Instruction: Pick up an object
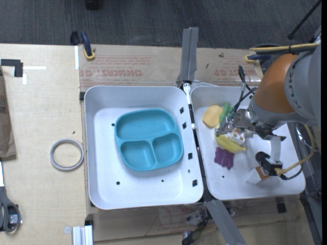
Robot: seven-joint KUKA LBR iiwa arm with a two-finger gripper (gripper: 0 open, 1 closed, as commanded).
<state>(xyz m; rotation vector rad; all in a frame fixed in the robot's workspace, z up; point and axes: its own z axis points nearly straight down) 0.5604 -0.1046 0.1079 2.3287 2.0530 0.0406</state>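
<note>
My gripper (231,129) is down in the right bin (291,185), low over a small cluster of toy food near that bin's left half. From this slanted view I cannot tell how it is set; the metal and wiring at my wrist crowd over the spot.

Just under and beside my gripper lies a yellow banana (231,145), short and curved, lying roughly flat with its length running left to right. It looks smooth and glossy, like plastic. Whether I am touching it is not clear. Just below the banana sits a purple bunch of grapes (224,158), lumpy and dull in colour, touching or nearly touching the banana's underside. Up and to the left of my gripper is a rounded yellow piece (212,116), pale and egg-like, with a green piece (225,113) pressed against its right side.

Further right in the same bin, a small white and brown object (256,175) lies near the lower edge, partly under a black fitting and a yellow cable on my arm.

In the left bin (97,162) rests a blue divided tray (148,139) with three compartments, tilted slightly. On the bench to the left of both bins lies a grey ring (66,154), well apart from everything else.
</note>
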